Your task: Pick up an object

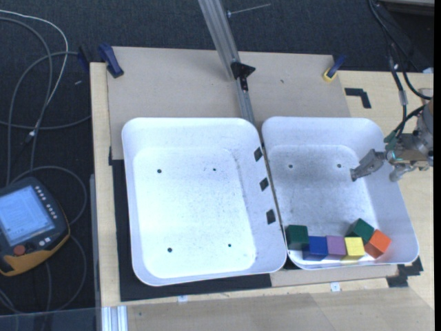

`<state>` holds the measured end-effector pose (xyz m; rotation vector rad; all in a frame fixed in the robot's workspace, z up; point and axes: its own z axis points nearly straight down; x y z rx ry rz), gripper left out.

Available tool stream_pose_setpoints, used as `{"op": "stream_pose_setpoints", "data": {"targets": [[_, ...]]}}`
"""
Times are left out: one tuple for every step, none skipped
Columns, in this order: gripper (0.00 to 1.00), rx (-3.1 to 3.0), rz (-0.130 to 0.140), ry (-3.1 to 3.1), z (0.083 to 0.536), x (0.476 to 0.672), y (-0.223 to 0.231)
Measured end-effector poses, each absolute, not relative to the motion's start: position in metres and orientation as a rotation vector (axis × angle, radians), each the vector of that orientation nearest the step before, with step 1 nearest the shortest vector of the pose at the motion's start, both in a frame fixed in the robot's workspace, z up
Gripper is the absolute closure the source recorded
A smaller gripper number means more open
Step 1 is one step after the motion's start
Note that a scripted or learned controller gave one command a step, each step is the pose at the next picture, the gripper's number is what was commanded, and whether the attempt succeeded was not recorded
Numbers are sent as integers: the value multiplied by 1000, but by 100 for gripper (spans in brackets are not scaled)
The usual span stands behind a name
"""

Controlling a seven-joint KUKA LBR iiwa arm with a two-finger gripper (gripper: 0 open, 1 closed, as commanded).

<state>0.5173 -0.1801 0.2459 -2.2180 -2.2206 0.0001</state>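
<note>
The table (207, 74) carries two shallow white bins side by side; the left bin (193, 198) lies toward the view's left, the right bin (331, 143) toward its right, their inner walls touching along the centre line.

The arm enters from the right edge; the hand (383, 165) sits over the right rim of the right bin, roughly midway along that rim. Two fingers are visible: one grey finger (367, 164) points left and downward over the bin floor; the other lies nearer the rim. The fingers stand spread apart with nothing between them; whether they touch the bin floor cannot be told.

The task objects are small blocks lined up along the near wall of the right bin, well apart from the hand. Order from left to right: dark green block (297, 236); blue block (318, 246); purple block (335, 245); yellow block (353, 246); orange block (377, 243). A second green block (362, 227) lies just behind the yellow and orange ones; neighbouring blocks touch or nearly touch.

A handheld control pendant (27, 223) with a lit screen rests left of the table; cables (41, 81) trail across the dark floor.
</note>
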Motion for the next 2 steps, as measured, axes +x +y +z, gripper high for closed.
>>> {"op": "stream_pose_setpoints", "data": {"targets": [[0, -2209, 4, -2221, 138, 560, -123], [0, -2220, -4, -2227, 148, 597, -122]]}}
